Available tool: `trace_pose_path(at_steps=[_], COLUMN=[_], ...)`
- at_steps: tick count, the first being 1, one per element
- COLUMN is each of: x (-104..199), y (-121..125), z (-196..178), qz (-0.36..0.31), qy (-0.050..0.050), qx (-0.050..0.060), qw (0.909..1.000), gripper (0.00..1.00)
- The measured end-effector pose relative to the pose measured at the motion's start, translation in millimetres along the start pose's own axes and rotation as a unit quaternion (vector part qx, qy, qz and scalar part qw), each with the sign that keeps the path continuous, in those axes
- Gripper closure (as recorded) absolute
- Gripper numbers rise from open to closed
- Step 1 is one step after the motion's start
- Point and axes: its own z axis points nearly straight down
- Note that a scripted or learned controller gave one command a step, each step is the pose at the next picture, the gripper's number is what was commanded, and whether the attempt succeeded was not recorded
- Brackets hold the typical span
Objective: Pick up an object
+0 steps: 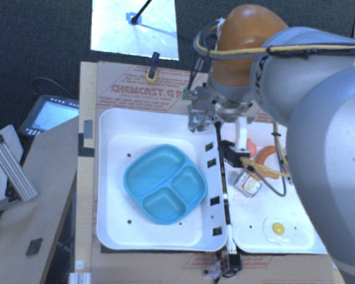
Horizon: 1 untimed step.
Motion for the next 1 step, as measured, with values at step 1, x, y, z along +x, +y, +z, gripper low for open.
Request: trace_pose_path(at_steps=[1], x=[-3.8], y=[0.4], z=[-1.1], qz=[0.003], qy=[-0.001], qx=[0.0], qw=[1.0], gripper=[0.0])
